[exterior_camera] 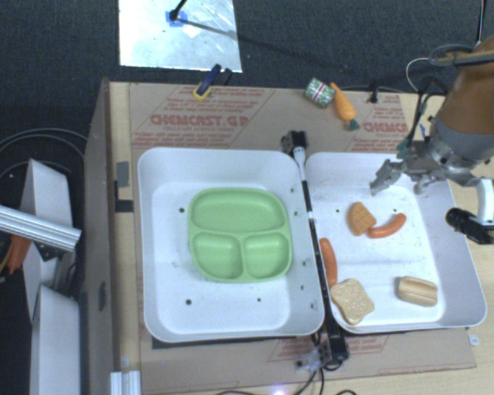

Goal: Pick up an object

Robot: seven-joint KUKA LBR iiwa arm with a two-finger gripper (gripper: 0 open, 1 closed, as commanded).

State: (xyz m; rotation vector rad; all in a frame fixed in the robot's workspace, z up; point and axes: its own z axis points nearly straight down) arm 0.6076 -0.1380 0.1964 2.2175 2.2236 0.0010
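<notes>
You have the bench (230, 109) topped with printed cardboard, and two white bins sit on it side by side: the left bin (160, 220) and the right bin (457, 278), touching along the middle. On the cardboard behind the bins you see a carrot (344, 105) just beside a small green can (319, 91); further left lies a yellow-and-blue clip (208, 82).

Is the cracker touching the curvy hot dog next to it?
Cannot tell. In the camera view the cracker and curved sausage sit edge to edge, with no plain gap or contact.
</notes>
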